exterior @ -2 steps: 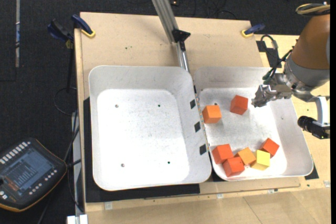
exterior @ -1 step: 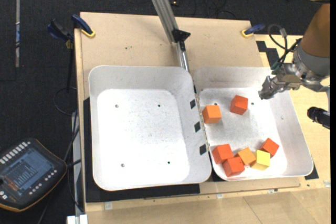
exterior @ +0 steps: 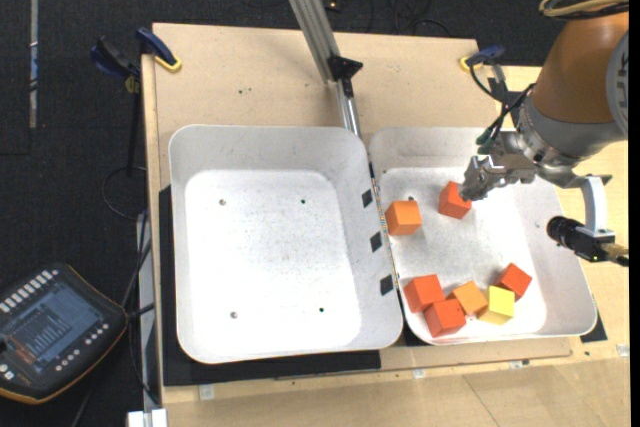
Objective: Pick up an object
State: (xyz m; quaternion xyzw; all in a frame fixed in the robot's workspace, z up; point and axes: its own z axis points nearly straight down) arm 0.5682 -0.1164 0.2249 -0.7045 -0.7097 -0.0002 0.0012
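Gripper [exterior: 478, 183] sits right at the red-orange cube [exterior: 455, 201]; can't tell finger state. Cube looks light, rigid, flat-sided, so pinch opp. faces mid-height, prob w/ low slip risk.

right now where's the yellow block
The yellow block lies in the right bin, near its front edge, touching the light orange block on its left and just below a red block.

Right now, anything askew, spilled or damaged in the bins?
Nothing stands out. All six blocks sit inside the right bin: four clustered near its front edge, an orange block by the divider, and a red block right at the gripper.
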